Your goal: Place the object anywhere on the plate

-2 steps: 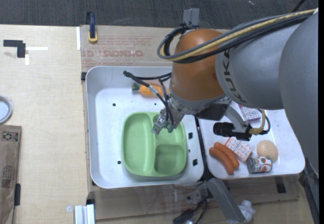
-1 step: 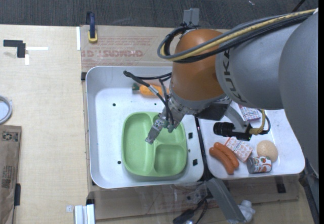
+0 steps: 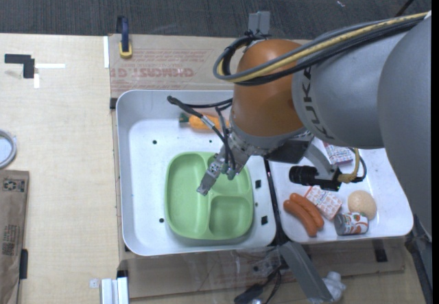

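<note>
A: Where is the gripper (image 3: 214,179) now?

B: It hangs over the green plate (image 3: 185,210), near the ridge where the compartments meet. The plate lies in the left bin (image 3: 137,179), toward 6 o'clock of that bin. The fingers (image 3: 204,187) look close together, with only a thin gap, and I see nothing between them. They are small and dark, so I am not fully sure.

A: And the object to place?

B: I cannot tell which one it is. An orange thing, maybe a carrot (image 3: 201,122), lies in the left bin at 12 o'clock from the plate, partly hidden by the arm (image 3: 274,100). It is off the plate, just beside its far edge.

A: So how to do this step well?

B: I judge that if the carrot is the object, the gripper must go toward 12 o'clock, open wider, and take it across its narrow side. Then it should release low over a flat compartment and not on a ridge, so it does not roll away.

A: What is around?

B: In the right bin (image 3: 391,227), at 3 o'clock from the plate: two sausages (image 3: 302,215), a small carton (image 3: 324,201), a can (image 3: 351,224), an egg-like ball (image 3: 361,202). They are well apart from the plate. The bin's back wall and a dark cable (image 3: 188,102) lie near the carrot; they can hinder the grasp.
</note>
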### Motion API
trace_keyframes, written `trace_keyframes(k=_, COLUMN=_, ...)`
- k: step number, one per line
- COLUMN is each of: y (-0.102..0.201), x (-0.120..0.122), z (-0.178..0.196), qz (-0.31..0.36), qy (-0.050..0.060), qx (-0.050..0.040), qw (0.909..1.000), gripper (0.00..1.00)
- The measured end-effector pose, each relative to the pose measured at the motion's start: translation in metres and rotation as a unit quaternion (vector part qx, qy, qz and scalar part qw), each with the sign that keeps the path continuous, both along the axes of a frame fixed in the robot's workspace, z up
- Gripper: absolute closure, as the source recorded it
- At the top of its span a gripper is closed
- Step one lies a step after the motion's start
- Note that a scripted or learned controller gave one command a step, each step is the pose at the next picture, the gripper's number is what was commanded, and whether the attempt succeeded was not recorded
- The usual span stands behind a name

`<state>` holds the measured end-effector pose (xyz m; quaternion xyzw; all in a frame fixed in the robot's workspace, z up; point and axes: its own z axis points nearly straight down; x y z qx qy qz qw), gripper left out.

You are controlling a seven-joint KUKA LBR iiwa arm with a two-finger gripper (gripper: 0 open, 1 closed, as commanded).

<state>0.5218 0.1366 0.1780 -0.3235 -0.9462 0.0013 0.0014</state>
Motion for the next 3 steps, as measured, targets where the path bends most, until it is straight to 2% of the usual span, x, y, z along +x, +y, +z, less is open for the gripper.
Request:
trace_keyframes(k=1, y=0.070, x=-0.044, z=0.003, qz=-0.111, qy=0.000, qx=-0.0010, qw=0.9938, gripper=0.00)
trace_keyframes(k=2, y=0.076, x=-0.045, z=-0.025, qz=-0.227, qy=0.001, qx=-0.0020, qw=0.9738, gripper=0.00)
trace_keyframes(k=3, y=0.073, x=-0.044, z=-0.018, qz=-0.230, qy=0.002, qx=-0.0037, qw=0.9732, gripper=1.00)
